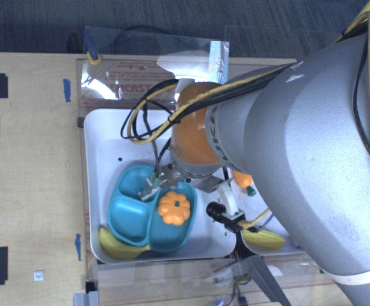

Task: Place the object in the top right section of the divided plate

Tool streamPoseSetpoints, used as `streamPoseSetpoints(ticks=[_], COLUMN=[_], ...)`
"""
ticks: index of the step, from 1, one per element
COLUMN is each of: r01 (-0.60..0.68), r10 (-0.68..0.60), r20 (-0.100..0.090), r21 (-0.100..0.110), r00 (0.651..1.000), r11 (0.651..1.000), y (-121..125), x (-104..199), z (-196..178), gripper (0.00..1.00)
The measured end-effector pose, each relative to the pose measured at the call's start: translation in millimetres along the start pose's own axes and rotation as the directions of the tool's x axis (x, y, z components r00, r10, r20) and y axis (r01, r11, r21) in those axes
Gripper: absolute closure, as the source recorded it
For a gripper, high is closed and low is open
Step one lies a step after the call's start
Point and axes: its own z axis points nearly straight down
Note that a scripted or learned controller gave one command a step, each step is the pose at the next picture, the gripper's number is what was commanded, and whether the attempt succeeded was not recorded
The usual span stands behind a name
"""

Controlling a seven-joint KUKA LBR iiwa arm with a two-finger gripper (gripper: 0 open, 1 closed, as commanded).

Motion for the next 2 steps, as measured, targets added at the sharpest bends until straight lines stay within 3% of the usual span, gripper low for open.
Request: streamPoseSetpoints(ticks=[1,2], r01=[-0.010,0.122], r10=[0.010,-0.122], r20=[0.016,0.013], r21=[-0.018,-0.003], r00=[1.000,0.992], r11=[1.000,0.992], y=[4.5,40.4], x=[-10.0,26.5], z=[-13.4,0.6], gripper=[1.00,1.00])
